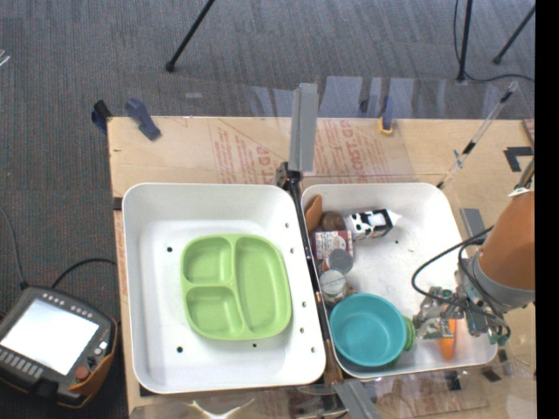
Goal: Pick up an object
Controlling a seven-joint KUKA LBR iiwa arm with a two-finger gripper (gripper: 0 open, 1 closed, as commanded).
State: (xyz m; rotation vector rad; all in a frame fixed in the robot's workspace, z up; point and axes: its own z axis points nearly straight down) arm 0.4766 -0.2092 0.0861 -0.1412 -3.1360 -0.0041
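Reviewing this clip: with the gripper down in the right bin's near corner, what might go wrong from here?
1. The gripper sits low beside the teal bowl and over a small orange object; closing could nudge the bowl or trap its rim instead.
2. The orange object lies close to the right bin's wall, so a finger might strike the wall.

Light: bright, even, from overhead.
Shadows: soft, faint inside the two shallow white plastic bins [140, 260].
Glare: pale reflections on the clear upright panel [367, 129] along the bench's far edge.
Focus: slightly soft overall.
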